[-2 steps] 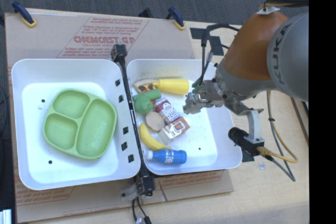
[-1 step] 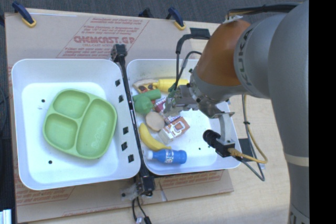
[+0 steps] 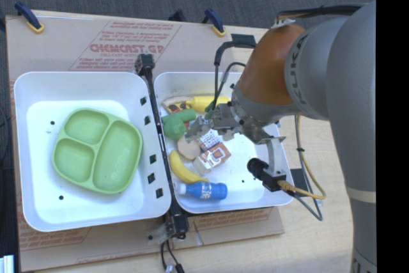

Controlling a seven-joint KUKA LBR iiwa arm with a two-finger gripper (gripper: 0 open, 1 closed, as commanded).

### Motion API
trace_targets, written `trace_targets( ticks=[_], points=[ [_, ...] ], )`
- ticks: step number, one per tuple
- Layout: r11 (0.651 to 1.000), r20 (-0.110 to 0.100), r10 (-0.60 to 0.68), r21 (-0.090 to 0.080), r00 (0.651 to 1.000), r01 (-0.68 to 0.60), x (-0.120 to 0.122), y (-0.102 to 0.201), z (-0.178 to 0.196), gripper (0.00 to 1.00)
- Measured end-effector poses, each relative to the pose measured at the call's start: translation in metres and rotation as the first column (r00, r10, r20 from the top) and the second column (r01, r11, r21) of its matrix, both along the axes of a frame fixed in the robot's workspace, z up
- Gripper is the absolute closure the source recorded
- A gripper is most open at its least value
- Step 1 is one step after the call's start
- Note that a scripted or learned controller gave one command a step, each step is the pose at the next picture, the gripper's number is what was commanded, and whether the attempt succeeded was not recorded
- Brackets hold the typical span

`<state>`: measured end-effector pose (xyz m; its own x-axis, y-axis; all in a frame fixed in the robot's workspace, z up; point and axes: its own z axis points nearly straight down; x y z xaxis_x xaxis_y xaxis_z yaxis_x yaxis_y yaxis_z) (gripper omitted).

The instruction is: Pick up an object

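Nearest the bottom of the frame, in the right bin (image 3: pixel 281 198), a blue bottle (image 3: pixel 206 190) lies on its side. Its long way runs left to right, with the white cap end at the left. Just above it a banana (image 3: pixel 181 167) curves from upper left down to lower right, close beside the bottle. These things look dropped in loose, so they lie flat and jumbled, not stood up.

A bit higher, in the middle of the bin, sits a small box with orange print (image 3: pixel 215 155), tilted, next to a round tan piece (image 3: pixel 187 149).

The gripper (image 3: pixel 206 126) hangs right over this pile, coming in from the right on the big grey and orange arm (image 3: pixel 281 73). I cannot tell how the tool is set or if it has anything.

Behind it are a green toy (image 3: pixel 176 122) and a second yellow banana (image 3: pixel 204 102) near the bin's top wall.

Far left, the other bin (image 3: pixel 25 156) has a green plate with three parts (image 3: pixel 97 150), lying flat.
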<state>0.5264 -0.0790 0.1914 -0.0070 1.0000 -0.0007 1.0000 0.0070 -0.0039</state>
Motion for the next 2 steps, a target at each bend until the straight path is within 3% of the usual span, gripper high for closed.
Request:
trace_targets(
  ticks=[1, 2],
  points=[
    [1.000, 0.003, 0.000, 0.000, 1.000, 0.000, 0.0022, -0.0140, -0.0864, 0.00],
    [1.000, 0.000, 0.004, 0.000, 1.000, -0.004, 0.0019, -0.0140, -0.0769, 1.00]
  ],
)
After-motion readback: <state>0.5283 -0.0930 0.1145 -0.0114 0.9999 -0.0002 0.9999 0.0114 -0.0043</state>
